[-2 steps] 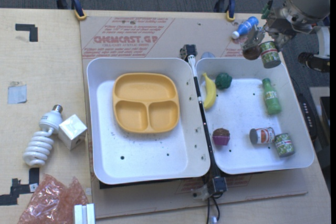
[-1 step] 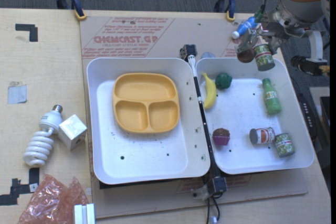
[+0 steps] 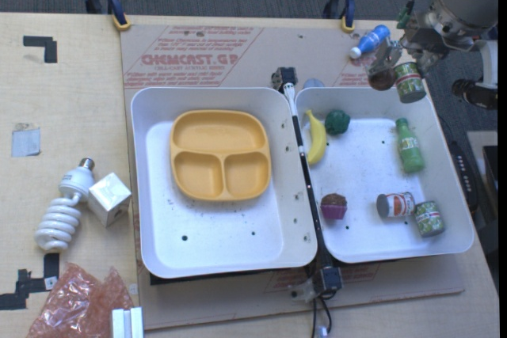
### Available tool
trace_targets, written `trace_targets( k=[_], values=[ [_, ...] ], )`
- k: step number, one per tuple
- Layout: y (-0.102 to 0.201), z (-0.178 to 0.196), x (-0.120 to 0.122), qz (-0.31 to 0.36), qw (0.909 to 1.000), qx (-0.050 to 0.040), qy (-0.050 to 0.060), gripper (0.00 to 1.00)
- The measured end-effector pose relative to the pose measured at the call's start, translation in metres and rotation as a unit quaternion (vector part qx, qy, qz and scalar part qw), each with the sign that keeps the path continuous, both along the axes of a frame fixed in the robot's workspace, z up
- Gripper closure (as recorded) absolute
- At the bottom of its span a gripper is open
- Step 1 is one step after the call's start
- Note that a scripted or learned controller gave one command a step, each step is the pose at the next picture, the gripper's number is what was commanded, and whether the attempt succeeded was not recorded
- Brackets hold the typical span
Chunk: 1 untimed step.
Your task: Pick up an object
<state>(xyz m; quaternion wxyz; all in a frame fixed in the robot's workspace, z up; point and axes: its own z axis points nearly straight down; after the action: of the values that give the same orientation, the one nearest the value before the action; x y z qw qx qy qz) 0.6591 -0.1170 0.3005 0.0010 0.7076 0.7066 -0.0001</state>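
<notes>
Above the right white bin [image 3: 451, 170], at its one o'clock corner, the two-finger gripper [image 3: 400, 75] holds a small green-labelled can [image 3: 409, 81] between its fingers, clear of the bin. A steady, vertical lift would likely protect that grasp.

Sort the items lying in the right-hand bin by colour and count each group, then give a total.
Green: 3, bottle, round fruit, can
Yellow: 1, banana
Purple: 1, cupcake-like toy
White and orange: 1, can on its side
Total: 6
</notes>
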Motion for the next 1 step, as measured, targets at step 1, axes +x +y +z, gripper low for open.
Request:
trace_targets(
  k=[1],
  values=[
    [-0.0043,-0.0144,-0.0002,0.000,1.0000,-0.0001,0.001,1.00]
  ],
)
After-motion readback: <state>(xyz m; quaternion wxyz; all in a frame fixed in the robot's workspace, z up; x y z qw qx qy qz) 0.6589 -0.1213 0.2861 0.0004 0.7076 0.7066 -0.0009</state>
